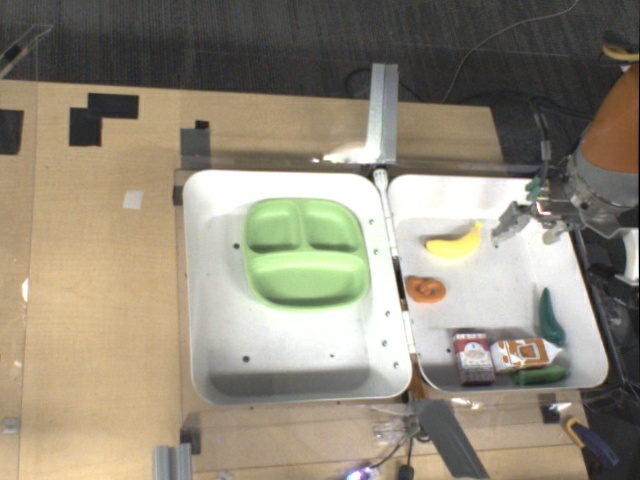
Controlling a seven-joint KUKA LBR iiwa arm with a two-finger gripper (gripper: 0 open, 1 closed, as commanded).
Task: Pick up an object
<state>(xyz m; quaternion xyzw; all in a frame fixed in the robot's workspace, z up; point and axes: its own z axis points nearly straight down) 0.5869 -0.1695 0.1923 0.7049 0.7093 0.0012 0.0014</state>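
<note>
In the right bin (500,193), a yellow banana (455,245) lies near the middle. An orange ring-shaped toy (426,289) sits by the left wall. A dark red box (472,357) and an orange-and-white box (522,352) lie at the front. A dark green vegetable (550,316) rests along the right wall, and another green piece (540,374) lies at the front right corner. My gripper (527,228) hangs over the bin's back right, just right of the banana. Its fingers are spread open with nothing between them.
The left bin (215,268) holds a light green divided plate (305,251). A metal post (384,113) stands behind the wall that separates the two bins. The wooden bench (90,268) stretches to the left.
</note>
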